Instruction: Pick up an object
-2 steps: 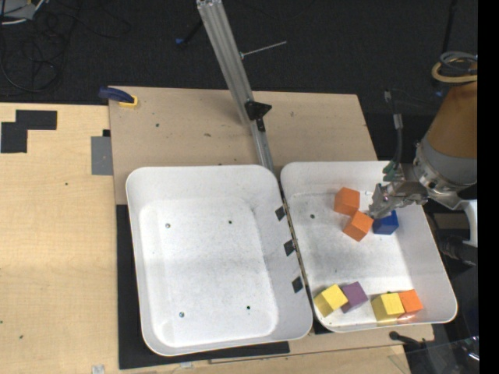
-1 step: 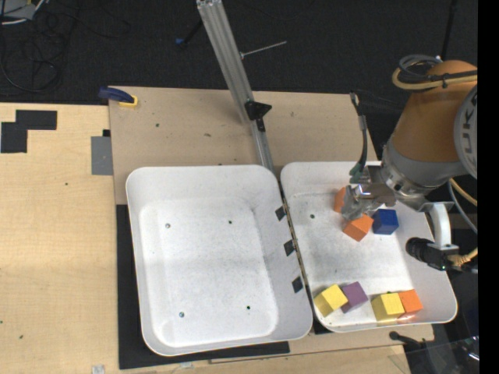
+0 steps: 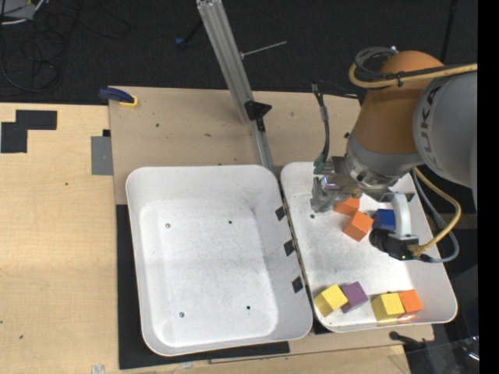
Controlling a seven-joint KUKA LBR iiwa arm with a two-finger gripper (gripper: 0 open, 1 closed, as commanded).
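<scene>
Nearest, in the right bin (image 3: 312, 179), lie four blocks in a row (yellow (image 3: 331, 298), purple (image 3: 355, 294), yellow, orange). Farther back, the gripper (image 3: 323, 193) sits beside an orange block (image 3: 359, 226); whether its fingers are clenched, I cannot tell.

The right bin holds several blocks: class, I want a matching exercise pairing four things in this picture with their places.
Things:
1. purple block
2. blue block
3. gripper
4. left bin

Places:
A. beside a yellow block, near the front rim of the right bin
B. over the right bin's far end
C. next to an orange block
D. left of the divider clips

Pairs: 1-A, 2-C, 3-B, 4-D
</scene>
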